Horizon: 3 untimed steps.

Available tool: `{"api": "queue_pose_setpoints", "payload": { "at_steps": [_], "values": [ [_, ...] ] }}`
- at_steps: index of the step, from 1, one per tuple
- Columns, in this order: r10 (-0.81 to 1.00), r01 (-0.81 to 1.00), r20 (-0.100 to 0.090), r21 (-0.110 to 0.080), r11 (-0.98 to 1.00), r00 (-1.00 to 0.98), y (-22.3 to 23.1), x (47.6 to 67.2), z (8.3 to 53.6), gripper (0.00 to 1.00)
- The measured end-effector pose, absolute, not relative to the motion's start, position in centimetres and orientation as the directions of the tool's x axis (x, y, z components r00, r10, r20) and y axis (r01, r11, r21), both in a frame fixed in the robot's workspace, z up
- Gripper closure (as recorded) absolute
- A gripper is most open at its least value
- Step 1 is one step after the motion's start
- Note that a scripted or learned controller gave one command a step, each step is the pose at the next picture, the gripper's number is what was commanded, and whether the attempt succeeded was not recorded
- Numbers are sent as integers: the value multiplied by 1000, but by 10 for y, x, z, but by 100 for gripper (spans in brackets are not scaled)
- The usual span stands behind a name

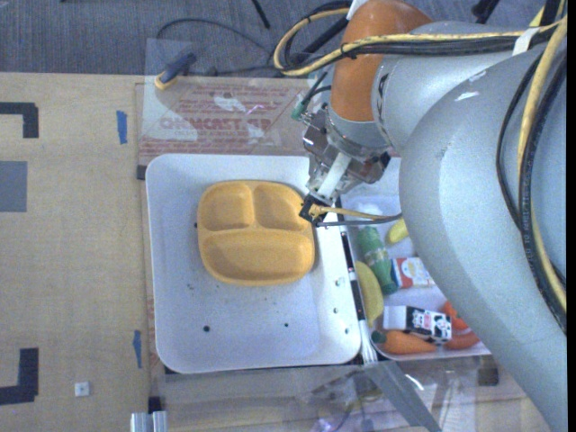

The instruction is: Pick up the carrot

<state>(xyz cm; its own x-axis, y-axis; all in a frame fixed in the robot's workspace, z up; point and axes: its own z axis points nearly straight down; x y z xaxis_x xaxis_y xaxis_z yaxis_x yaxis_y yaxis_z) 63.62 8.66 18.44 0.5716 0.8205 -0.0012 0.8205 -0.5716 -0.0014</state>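
tray: smooth yellow plastic, slight sheen
left bin: white plastic, matt, a few dark specks
bench: pale wood, matt
arm: smooth grey shell, soft gloss; orange band shiny
carrot: orange, smooth, plastic-looking
sheet: clear glossy film

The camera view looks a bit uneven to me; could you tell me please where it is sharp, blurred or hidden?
In the camera view, the yellow plate and left bin are evenly lit and fairly sharp; the arm looms large and soft, covering much of the right bin; the carrot is small and partly hidden.
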Motion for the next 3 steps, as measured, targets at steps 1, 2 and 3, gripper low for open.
{"api": "queue_pose_setpoints", "payload": {
  "at_steps": [1, 2, 3],
  "values": [
    [944, 944, -1, -5, -329, 329, 91, 577, 184, 100],
    [945, 945, 0, -4, -328, 328, 92, 577, 195, 100],
    [999, 999, 0, -2, -32, 32, 127, 577, 196, 100]
  ]
}}
